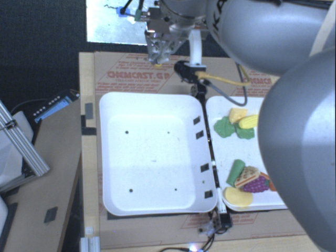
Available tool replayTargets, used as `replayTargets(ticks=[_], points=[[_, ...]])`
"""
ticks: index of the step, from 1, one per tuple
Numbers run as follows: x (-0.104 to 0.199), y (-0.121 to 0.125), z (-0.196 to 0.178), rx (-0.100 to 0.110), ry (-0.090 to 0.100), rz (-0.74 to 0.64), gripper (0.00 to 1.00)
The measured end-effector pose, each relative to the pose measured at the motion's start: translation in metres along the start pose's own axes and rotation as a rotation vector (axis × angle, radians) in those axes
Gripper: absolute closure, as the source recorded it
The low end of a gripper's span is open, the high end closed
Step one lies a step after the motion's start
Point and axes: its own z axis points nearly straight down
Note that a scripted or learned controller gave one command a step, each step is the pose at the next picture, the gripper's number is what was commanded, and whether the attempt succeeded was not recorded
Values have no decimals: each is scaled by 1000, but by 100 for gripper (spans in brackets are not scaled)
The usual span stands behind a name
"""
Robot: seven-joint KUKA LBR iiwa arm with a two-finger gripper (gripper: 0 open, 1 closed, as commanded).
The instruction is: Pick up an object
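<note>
Camera view | my gripper [157, 55] hangs behind the left bin [152, 196], claw state I cannot tell | toy food [242, 176] sits in the right bin [218, 154], far off | risk: big arm hides toys, I may grab air.

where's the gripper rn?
In the camera view the gripper is at top centre, over the cardboard behind the left bin, away from the toy food in the right bin.
</note>
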Motion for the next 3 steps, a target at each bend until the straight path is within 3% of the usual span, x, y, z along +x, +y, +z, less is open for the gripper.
replayTargets(ticks=[1,2,3], points=[[27,-72,28,13,-3,2,100],[24,2,-57,-6,-1,6,100],[24,-1,-68,5,-3,4,100]])
